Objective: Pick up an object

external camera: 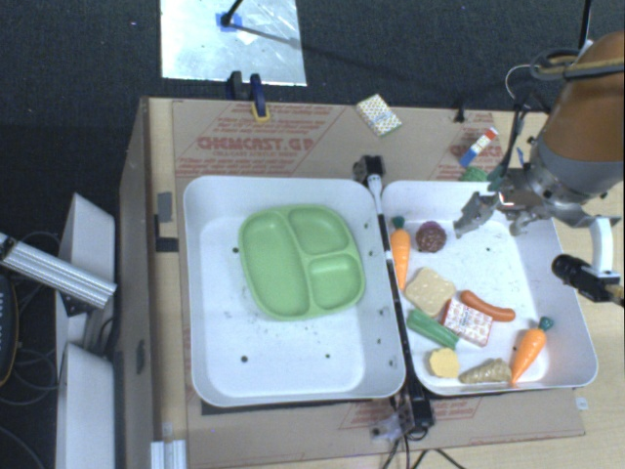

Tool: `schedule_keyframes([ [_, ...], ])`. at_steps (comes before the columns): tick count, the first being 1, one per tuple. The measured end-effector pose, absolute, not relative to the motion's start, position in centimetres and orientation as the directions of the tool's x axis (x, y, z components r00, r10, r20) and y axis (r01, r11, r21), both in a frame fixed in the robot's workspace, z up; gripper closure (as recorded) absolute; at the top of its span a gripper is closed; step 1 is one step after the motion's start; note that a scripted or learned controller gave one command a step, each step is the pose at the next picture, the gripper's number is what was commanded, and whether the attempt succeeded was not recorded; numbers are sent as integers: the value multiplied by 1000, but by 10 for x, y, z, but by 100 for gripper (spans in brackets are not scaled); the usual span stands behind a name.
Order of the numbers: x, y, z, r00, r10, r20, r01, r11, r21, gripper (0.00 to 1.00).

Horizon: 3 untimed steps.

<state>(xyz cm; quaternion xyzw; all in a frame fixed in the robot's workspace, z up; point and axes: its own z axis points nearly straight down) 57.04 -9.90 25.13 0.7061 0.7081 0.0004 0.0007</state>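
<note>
My gripper (496, 215) hangs over the far part of the right bin (566, 306), open, with nothing between its fingers. Just left of it lies a dark red round fruit (431, 235). An orange carrot (400, 252) lies along the bin's left wall. Nearer the front are a tan bread slice (430, 289), a sausage (486, 307), a green cucumber (432, 328) and a red-and-white packet (467, 322). At the front lie a yellow piece (443, 362), a beige cone-shaped item (485, 370) and a second carrot (528, 350).
The left bin (220, 350) holds a green divided plate (301, 262). A black divider (386, 262) runs between the bins. Small items lie on the cardboard behind the bins, a patterned block (378, 114) and a red-and-blue piece (477, 148).
</note>
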Motion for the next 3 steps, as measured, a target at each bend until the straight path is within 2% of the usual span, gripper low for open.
schedule_keyframes([
  [1, 587, -133, 127, -1, 1000, 0, 1000, 1, -2, 0],
  [2, 655, -137, 90, -3, 1000, -1, 1000, 3, 2, 0],
  [3, 656, -137, 102, -6, 1000, -2, 1000, 6, 5, 100],
])
